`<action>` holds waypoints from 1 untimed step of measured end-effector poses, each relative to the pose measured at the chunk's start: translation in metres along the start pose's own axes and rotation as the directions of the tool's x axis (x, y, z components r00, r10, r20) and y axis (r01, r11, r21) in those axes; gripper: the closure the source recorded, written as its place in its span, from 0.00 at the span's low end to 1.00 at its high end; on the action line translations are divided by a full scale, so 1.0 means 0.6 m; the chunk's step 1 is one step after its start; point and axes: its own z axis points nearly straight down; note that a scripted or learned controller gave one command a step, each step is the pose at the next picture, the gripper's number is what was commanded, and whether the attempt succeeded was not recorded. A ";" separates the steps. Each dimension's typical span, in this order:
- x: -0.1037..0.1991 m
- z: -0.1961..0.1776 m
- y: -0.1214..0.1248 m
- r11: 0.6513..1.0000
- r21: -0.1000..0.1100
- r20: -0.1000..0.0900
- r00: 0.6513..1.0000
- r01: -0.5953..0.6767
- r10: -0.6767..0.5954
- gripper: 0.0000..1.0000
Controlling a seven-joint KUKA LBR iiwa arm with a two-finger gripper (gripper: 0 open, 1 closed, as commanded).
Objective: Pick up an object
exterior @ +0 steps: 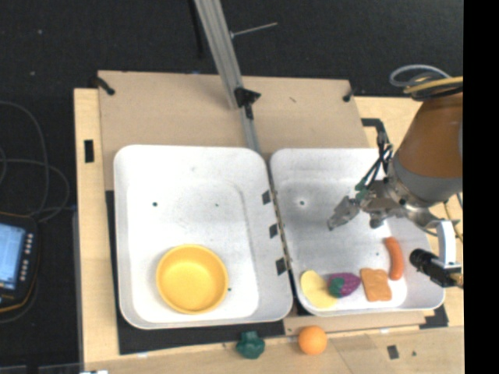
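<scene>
**Four small objects along the right bin's near edge, gripper poised above**

The things to be picked lie in the right bin [312,178], bunched along its near rim. Furthest right is a slim orange-red sausage shape [394,257], lying roughly near-to-far against the bin's right side. Just left of its near end sits a flat, orange, biscuit-like block [376,285], roughly rectangular. Left of that is a purple lump with a dark green part [341,284], and touching it on the left is a pale yellow rounded piece [315,288], close to the bin's near-left corner. All four rest on the bin floor.

The gripper [355,211] hangs over the middle of the right bin, farther back than the row of objects and apart from them. Its grey fingers point leftward and appear spread, with nothing between them. The arm [435,142], broad and orange above the wrist, comes in from the right.

The left bin [187,178] holds a yellow bowl [192,278] in its near part, upright, its opening facing up.

Outside the bins, on the bench's near edge [195,345], an orange ball [312,340] lies just beyond the right bin's near-left corner, and a small dark green object [250,344] lies to its left.
</scene>
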 end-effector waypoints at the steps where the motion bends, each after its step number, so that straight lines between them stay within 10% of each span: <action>1: 0.000 0.000 0.000 1.000 0.000 0.000 1.000 -0.002 0.002 0.00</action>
